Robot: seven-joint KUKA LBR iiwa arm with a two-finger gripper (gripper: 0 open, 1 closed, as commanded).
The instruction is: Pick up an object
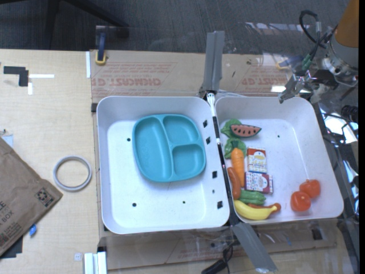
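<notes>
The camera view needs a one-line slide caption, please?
Claw above right white bin's far rim; divided teal plastic plate in left bin.

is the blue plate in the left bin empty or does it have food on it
Empty. The plate shows bare blue in all three sections; the toy food is in the right bin.

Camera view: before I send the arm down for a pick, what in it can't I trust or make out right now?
- Gripper: small and cluttered by cables above the right bin's far rim; finger state unreadable.
- Arm: cut off by the top-right corner.
- Small cartons: print too small to read.
- Green toy: partly covered by the cartons and banana; kind unclear.
- Cardboard box: cut off by the left edge.
</notes>
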